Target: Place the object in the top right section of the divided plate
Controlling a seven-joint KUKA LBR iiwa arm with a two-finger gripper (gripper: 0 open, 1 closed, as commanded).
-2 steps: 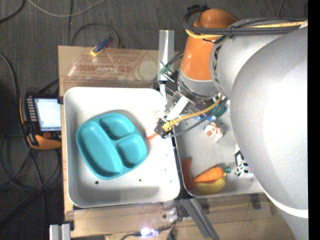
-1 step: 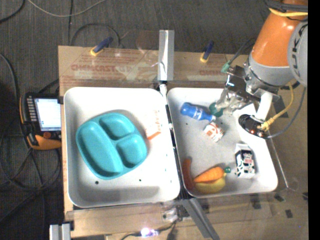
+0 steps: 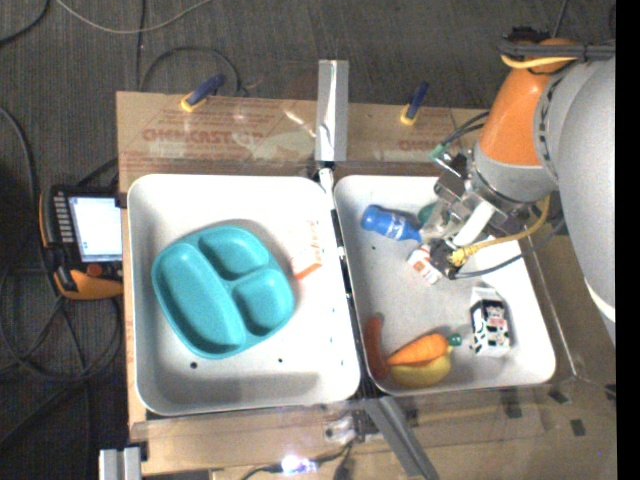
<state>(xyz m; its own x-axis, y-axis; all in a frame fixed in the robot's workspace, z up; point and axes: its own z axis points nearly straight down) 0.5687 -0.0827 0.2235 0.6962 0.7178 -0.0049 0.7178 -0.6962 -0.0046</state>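
Note:
A teal divided plate (image 3: 222,288) lies in the left bin (image 3: 160,378), with three sections. In the right bin (image 3: 530,358) lie a blue bottle (image 3: 390,224), a small white and red item (image 3: 424,265), an orange carrot (image 3: 418,349) on a yellow piece (image 3: 422,371), a brown sausage-like piece (image 3: 373,340) and a black-and-white cow-patterned carton (image 3: 490,327). My gripper (image 3: 440,240) hangs over the upper middle of the right bin, just right of the blue bottle and above the white and red item. Its fingers are hidden by the wrist.
A small orange stick (image 3: 307,266) lies at the left bin's right side near the plate. A metal post (image 3: 331,108) stands between the bins at the back. A yellow cable (image 3: 490,246) loops off the wrist. A handheld device (image 3: 82,233) sits left of the bench.

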